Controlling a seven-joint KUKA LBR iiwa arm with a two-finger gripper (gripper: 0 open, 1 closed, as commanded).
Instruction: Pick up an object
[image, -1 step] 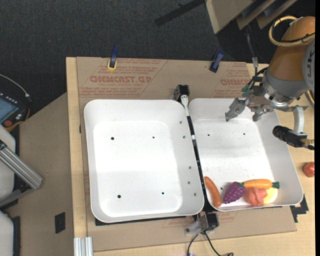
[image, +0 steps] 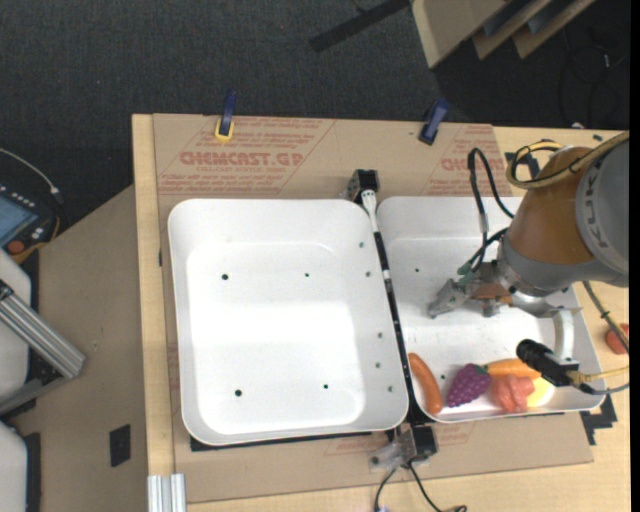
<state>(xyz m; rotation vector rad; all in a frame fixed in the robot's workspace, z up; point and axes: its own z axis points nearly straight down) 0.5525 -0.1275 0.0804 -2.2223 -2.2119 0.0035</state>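
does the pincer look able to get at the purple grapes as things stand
Probably yes. The pincer hangs over the right bin, and the purple grapes lie near that bin's front edge with nothing on top, though an orange piece sits close on one side.

Gripper (image: 447, 297) over right bin (image: 425, 225) — toy food (image: 468, 384) near its front.

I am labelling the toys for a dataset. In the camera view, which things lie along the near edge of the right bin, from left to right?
Orange sausage-shaped toy → purple grape bunch → red toy, with a carrot just above it.
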